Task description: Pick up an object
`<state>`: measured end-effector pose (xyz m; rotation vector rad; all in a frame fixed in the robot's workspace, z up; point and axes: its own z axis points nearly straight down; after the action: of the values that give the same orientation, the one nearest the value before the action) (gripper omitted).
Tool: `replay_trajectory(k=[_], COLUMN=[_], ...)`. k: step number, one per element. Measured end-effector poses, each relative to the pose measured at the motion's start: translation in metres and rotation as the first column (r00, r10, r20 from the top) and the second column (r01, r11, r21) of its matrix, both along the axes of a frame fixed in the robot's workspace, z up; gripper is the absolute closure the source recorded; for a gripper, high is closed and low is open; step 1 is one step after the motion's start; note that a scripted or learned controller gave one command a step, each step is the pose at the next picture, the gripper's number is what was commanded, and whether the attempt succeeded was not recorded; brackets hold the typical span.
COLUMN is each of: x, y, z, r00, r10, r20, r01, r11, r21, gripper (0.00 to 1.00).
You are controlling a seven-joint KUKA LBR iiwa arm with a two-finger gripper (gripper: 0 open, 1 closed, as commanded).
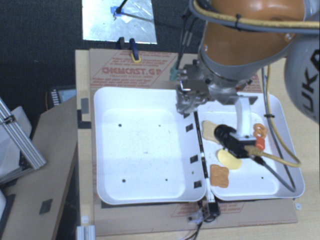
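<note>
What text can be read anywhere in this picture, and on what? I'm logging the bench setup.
"CHEMCAST GP": red print on the brown board behind the bins, roughly legible.
"UK": black letters on the grey arm at right, cut off by the frame edge.
Smaller red print under "CHEMCAST GP" and on the board's front edge: too blurred to read.

Dark floor (35, 39) surrounds the table (60, 149). A shiny metal sheet (118, 14) lies at 12 o'clock, an aluminium rail (17, 139) at 9 o'clock.
</note>
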<state>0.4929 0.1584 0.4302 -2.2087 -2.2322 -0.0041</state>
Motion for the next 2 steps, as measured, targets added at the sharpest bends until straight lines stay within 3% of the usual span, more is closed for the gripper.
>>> replay_trajectory(k=[1, 2], x=[-0.007, -0.007], y=[0.043, 0.078], z=[0.088, 0.092], r00=[1.000, 1.000], r10=[-0.002, -0.003], r20=[0.009, 0.002], r01=[0.002, 0.003], r11=[1.000, 1.000], r21=[0.003, 0.000], gripper=[1.00, 1.00])
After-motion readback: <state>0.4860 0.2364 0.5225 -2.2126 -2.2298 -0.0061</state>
